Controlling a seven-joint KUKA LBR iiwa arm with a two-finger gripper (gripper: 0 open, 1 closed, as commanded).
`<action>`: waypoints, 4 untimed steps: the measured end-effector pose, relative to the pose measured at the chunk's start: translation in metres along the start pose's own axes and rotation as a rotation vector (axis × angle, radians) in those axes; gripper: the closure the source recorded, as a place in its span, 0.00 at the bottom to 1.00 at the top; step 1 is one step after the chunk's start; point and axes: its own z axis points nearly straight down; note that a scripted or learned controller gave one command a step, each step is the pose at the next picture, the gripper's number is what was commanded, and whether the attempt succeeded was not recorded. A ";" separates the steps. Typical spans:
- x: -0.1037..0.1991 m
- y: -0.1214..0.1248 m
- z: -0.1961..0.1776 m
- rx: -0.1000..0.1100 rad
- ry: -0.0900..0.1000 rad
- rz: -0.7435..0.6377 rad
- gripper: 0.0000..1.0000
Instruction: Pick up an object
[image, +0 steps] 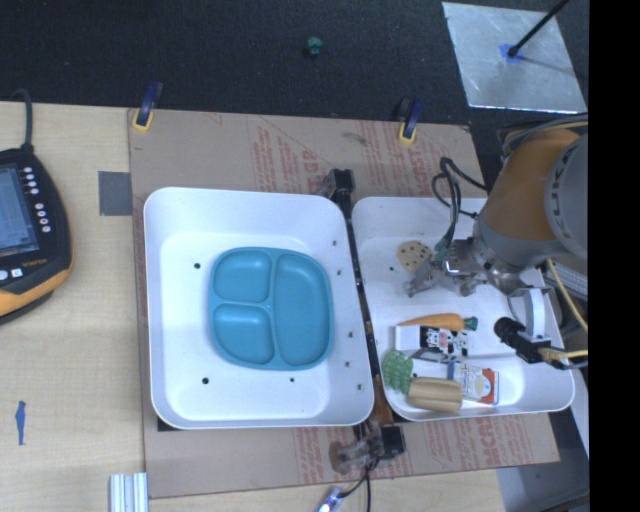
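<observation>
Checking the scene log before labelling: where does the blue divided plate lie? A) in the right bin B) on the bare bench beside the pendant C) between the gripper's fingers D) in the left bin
D: the blue divided plate lies flat in the left bin, while the gripper hangs over the right bin.
</observation>
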 end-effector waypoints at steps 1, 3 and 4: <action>0.022 0.072 -0.004 -0.003 0.001 0.000 0.00; -0.029 0.072 -0.001 -0.004 0.000 0.002 0.00; 0.011 0.072 -0.001 0.000 0.001 -0.002 0.00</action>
